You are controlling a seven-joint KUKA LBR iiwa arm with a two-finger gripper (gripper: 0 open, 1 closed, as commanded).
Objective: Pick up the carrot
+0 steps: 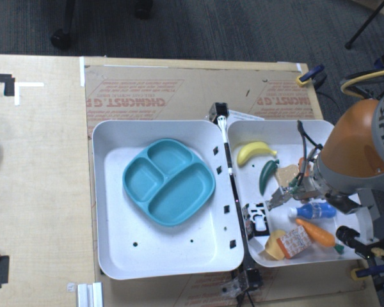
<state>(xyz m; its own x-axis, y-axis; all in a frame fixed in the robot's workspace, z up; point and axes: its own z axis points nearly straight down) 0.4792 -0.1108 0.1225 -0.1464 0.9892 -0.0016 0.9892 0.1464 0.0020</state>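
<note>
a: your bench (pixel 38 171) sits over dark carpet, two white bins side by side. where's the carrot?

b: in your right bin (pixel 240 133), near its front rim; the left bin (pixel 115 248) holds a blue divided plate (pixel 169 181).

a: and the tool?

b: the tool (pixel 288 187) hangs above the carrot (pixel 317 232), beside a small bottle (pixel 313 210). you cannot tell how wide it stands. i see nothing in it.

a: room?

b: tight, i'd judge: a packet (pixel 287 243) and the bottle crowd the carrot.

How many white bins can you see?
2. The left bin holds a blue plate; the right bin holds the carrot, a banana and other things.
</note>
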